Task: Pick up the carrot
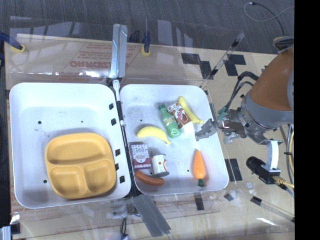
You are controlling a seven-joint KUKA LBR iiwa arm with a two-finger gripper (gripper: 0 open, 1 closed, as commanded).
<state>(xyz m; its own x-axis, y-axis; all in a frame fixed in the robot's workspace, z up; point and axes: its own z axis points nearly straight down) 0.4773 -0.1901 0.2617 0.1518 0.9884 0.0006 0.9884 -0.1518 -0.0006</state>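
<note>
Carrot [199, 165]: just below the hand [204, 130], clear of it.
Long axis: near vertical in view, green tip lowermost.
Hand: aperture unclear, holding nothing visible.

No text is coming through clearly enough to read. Red lettering is showing on the clear sheet [95, 59] far to the gripper's [206, 130] upper left, beyond the bins, but it is running mirrored and blurred, so no word can be made out. A small box [139, 155] is lying to the gripper's lower left with a red and white printed face; its print is too small to tell. The can [159, 165] beside it is bearing a label, likewise unreadable. A packet [178, 114] just left of the gripper is showing a red pattern, no letters legible.
</note>
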